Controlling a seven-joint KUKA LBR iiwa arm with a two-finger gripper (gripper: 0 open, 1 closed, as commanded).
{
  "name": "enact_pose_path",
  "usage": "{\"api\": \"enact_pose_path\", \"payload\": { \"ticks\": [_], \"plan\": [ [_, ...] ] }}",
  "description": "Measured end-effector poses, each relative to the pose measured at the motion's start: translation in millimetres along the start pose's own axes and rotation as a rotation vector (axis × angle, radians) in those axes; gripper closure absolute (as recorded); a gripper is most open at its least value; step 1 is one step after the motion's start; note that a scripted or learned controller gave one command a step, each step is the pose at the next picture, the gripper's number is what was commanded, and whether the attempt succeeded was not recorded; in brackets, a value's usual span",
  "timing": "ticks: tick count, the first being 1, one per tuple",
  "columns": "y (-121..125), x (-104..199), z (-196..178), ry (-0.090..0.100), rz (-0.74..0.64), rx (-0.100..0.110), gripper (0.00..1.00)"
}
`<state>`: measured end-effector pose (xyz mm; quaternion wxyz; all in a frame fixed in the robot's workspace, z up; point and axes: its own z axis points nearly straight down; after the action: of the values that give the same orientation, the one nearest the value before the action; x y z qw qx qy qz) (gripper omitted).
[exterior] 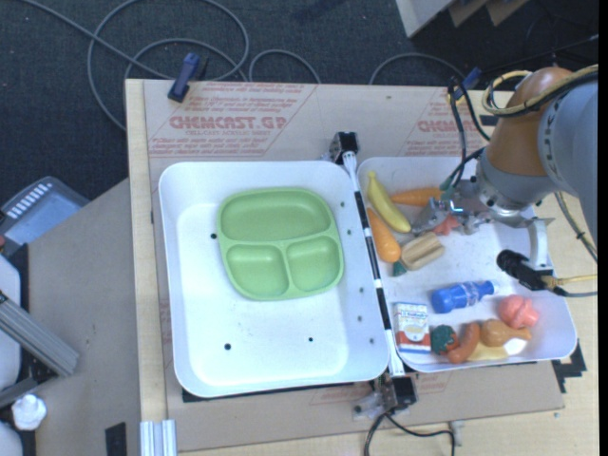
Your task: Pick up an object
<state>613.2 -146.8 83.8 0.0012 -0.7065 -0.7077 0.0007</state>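
Camera view, looking down at a slant. I have the arm (541, 131) in from the right, wrist low over the right bin (560, 345), upper half. The gripper (454, 212) sits among toy food; I cannot tell how the fingers stand, the wrist hides them.

Left bin (190, 350) carries a green divided plate (280, 240), well apart from the arm.

Right bin contents: yellow banana (387, 202) along the left wall, orange carrot (385, 238) just below it, second carrot (416, 197) near the top, tan bread roll (423, 250), blue bottle (462, 295) lying on its side, small carton (411, 323), and a cluster of sausage, peach and other pieces along the lower wall.

Nearest to the gripper: the bread roll, just below and left of it, and the upper carrot, just left. Nothing visibly held.

My judgement: these look like light, stiff plastic toys, smooth and prone to slip. The roll is best taken across its short width, at mid-length. Crowding is the risk; a neighbour may get nudged.
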Motion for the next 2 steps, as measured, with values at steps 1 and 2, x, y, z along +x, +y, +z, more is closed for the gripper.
{"api": "enact_pose_path", "payload": {
  "ticks": [1, 2],
  "plan": [
    [27, -5, -1, -0.002, 0.000, -0.005, 0.00],
    [28, -5, -12, -0.004, -0.001, -0.009, 1.00]
  ]
}}
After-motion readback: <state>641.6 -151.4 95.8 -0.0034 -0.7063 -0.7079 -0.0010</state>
